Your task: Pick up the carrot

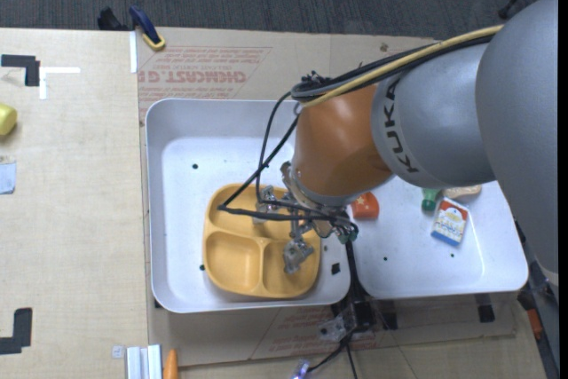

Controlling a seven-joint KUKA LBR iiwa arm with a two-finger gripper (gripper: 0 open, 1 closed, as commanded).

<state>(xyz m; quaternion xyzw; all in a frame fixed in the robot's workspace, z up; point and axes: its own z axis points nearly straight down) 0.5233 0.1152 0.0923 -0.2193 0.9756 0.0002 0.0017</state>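
I am hovering the gripper over the yellow tray; its finger state I cannot tell. The reddish-orange item just right of the tray is possibly the carrot, its axis unreadable.

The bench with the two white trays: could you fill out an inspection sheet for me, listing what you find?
Surface: left bin and right bin, side by side on cardboard.
Job's things: no carrot identifiable; orange-red item in the right bin, partly behind the arm, cannot tell what.
Clutter: yellow divided tray in left bin; small carton, green item in right bin.
Claw: claw over the yellow tray; nothing seen between its fingers.
Cables: black cables loop along the wrist.
Surroundings: yellow object on wooden bench, dark carpet.
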